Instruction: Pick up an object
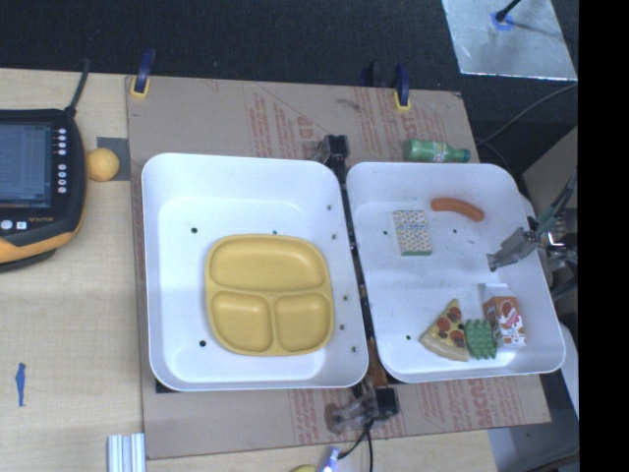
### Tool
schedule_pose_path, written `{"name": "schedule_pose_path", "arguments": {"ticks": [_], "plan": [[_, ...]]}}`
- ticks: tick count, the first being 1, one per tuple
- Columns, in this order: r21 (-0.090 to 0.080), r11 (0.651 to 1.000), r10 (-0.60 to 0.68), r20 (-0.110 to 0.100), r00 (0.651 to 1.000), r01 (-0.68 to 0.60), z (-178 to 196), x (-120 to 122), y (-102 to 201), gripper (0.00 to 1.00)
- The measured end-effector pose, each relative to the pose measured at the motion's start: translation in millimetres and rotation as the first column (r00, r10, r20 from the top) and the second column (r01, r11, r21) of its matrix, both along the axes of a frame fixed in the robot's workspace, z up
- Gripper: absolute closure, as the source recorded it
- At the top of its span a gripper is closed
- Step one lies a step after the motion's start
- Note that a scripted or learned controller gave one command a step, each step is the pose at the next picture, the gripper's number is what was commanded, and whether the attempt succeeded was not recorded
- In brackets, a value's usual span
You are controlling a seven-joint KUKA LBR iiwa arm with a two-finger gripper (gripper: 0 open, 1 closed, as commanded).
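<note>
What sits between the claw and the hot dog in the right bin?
Nothing: the camera view shows bare white bin floor between the claw at the right edge and the hot dog up-left of it.

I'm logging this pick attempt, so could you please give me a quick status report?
Claw low over right bin's right edge, nothing seen in it. Hot dog, pizza slice and small packet lie loose in that bin. Nothing blocking.

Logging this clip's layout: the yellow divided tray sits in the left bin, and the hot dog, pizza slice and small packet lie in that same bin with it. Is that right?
Not quite. In the camera view the yellow divided tray does sit in the left bin, but the hot dog, pizza slice and small packet lie in the right bin.
</note>
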State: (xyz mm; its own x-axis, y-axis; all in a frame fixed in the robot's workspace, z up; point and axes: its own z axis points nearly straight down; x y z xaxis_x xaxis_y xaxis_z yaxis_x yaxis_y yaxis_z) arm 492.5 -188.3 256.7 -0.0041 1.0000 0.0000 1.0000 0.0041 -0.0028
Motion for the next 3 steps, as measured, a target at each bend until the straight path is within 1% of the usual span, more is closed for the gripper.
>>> {"name": "schedule_pose_path", "arguments": {"ticks": [1,2,3], "plan": [[0.0,1.0,0.001,-0.002,1.0,-0.001,-57,7,-23,0.0],[0.0,1.0,0.001,-0.001,1.0,-0.001,-64,-15,-23,0.0],[0.0,1.0,0.001,0.001,1.0,-0.001,-153,4,-23,0.0]]}}
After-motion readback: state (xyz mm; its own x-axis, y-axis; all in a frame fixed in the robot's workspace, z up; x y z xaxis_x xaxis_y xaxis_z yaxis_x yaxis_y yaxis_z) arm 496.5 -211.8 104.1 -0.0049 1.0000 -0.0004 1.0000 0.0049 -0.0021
